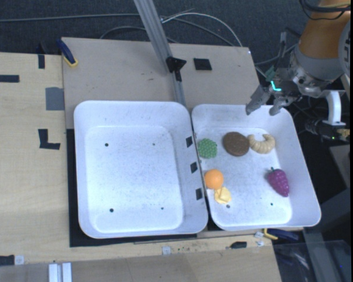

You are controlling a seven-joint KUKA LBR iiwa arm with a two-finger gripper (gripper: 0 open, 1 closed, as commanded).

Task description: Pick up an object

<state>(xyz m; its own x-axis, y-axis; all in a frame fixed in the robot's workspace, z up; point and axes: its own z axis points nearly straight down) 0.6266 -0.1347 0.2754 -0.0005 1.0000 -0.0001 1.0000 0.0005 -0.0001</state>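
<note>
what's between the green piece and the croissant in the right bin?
The brown round cookie sits between the green piece and the croissant, touching the croissant, in the camera view.

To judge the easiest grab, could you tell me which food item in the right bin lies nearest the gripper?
The croissant: it lies just below the open gripper, slightly closer than the brown cookie beside it.

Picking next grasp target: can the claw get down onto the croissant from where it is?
Probably yes. The claw hovers over the right bin's far edge, fingers spread, with the croissant just below it in the view. Nothing lies over the croissant; only the brown cookie touching its left side could crowd one finger.
</note>
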